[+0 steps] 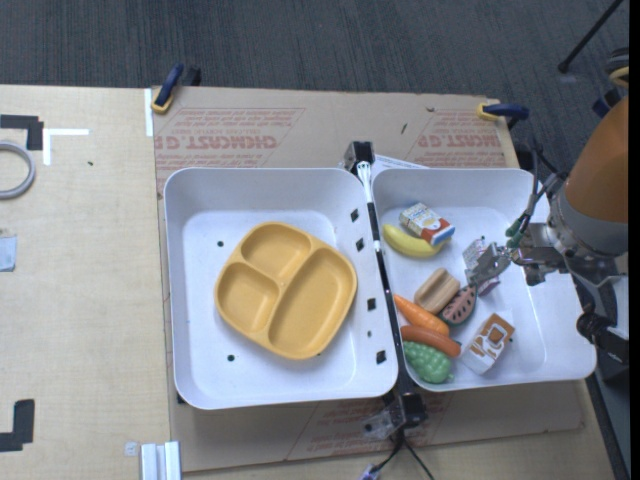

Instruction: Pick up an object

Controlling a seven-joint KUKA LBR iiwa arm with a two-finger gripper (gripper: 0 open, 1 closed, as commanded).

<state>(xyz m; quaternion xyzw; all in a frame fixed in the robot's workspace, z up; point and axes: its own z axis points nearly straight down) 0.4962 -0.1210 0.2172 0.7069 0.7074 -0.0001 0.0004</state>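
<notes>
The jaws [487,264] hang over the middle of the right bin [560,363], and I cannot tell whether they are spread. Just beside them lie a bread roll [436,290] and a watermelon slice [459,306]; the banana [409,242] lies nearer the worktop's far edge.

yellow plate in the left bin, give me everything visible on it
The yellow plate looks like matte plastic: a rounded-square divided dish with three compartments, two smaller ones on its upper-left side and one larger along its lower-right, separated by raised ridges. It lies flat, right side up, turned diagonally, roughly mid-floor in the left bin. Nothing sits in its compartments and it touches only the bin floor. The gripper is over the other bin, well away from it.
</notes>
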